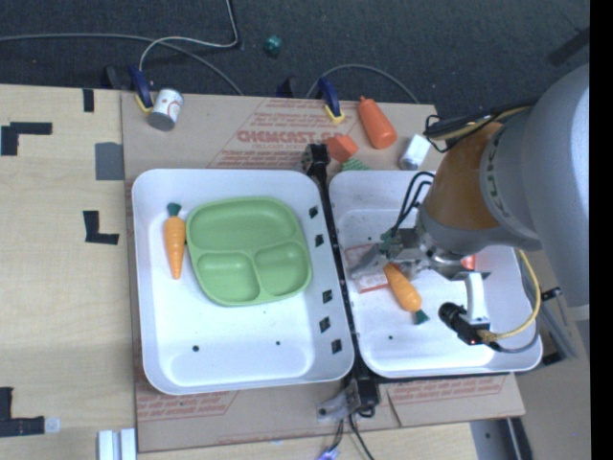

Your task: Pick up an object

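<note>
Gripper down low in the right bin, right at the toy carrot, grip state impossible to tell from here.

Even, fairly bright overhead light fills the scene, with no hard glare. The two white bins read bright but keep detail; soft shadows hug their inner walls. The arm at 3 o'clock is close to the lens and blurred, casting a faint shadow beneath it. The dark floor at 12 o'clock looks grainy. The picture is slightly soft overall.
</note>
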`<state>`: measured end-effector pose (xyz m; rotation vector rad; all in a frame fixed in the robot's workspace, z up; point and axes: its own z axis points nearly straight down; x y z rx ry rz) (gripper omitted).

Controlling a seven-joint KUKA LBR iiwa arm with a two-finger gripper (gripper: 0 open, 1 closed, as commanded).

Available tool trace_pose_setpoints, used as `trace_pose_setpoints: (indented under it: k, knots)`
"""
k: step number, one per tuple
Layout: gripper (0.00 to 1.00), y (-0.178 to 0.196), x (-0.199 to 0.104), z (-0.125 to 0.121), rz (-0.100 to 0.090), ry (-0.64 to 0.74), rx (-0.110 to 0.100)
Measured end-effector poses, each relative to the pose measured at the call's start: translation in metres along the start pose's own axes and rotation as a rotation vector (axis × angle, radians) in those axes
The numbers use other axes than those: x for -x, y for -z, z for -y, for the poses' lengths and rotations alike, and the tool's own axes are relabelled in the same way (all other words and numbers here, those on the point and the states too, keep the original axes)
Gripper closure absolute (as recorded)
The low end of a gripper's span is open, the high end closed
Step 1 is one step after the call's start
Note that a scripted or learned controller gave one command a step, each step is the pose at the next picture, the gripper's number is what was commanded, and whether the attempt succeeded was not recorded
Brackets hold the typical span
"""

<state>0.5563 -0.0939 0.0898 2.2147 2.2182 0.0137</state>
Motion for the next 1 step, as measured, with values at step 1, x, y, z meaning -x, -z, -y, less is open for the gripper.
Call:
trace_pose_setpoints:
  k: [1]
  knots:
    - [1.0,0.0127,0.0019,-0.002,0.003,0.0,0.005]
